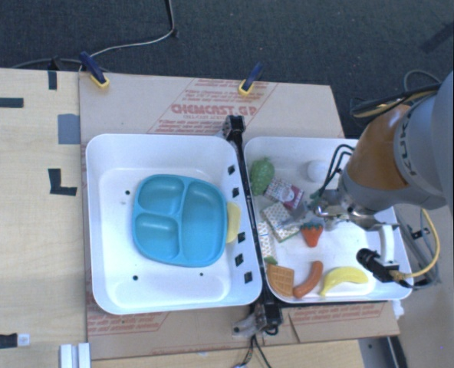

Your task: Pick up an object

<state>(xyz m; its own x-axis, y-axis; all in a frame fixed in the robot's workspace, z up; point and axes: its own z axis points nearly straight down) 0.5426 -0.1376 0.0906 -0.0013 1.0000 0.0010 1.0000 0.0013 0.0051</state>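
Claw (317,217) sits just above the toy carrot (311,234), touching it.

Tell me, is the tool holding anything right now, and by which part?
Cannot be told. The tool sits low over the carrot in the right bin, but no grip shows.

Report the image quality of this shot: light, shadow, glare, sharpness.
Camera view: even, bright overhead light; the white bins look slightly washed out but show no hard glare. Soft shadow falls under the blue divided plate. The whole frame is mildly soft, so print on the small packets is unreadable, and the gripper blurs into the toys around it.
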